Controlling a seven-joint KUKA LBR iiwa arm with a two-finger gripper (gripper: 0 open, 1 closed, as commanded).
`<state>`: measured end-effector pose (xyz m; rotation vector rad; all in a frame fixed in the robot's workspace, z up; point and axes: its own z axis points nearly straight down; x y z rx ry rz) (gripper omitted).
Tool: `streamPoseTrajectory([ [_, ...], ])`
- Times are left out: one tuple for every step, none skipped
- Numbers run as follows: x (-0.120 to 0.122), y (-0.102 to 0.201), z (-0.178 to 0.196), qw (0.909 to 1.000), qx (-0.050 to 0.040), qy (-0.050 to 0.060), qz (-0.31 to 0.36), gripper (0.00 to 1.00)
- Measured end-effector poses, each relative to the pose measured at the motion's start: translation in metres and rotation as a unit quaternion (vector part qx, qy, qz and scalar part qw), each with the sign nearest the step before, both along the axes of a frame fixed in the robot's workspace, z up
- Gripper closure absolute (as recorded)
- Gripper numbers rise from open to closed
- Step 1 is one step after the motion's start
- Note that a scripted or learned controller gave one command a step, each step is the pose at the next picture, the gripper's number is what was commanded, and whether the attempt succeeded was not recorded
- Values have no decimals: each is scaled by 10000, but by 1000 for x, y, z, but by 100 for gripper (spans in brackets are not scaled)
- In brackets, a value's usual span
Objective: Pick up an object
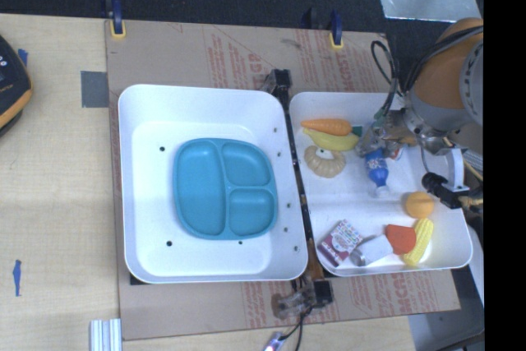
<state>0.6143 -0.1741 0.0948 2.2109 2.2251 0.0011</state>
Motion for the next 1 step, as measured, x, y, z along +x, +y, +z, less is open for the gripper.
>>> streamPoseTrajectory([
  [43,50,63,10000,20,26,-8,100],
])
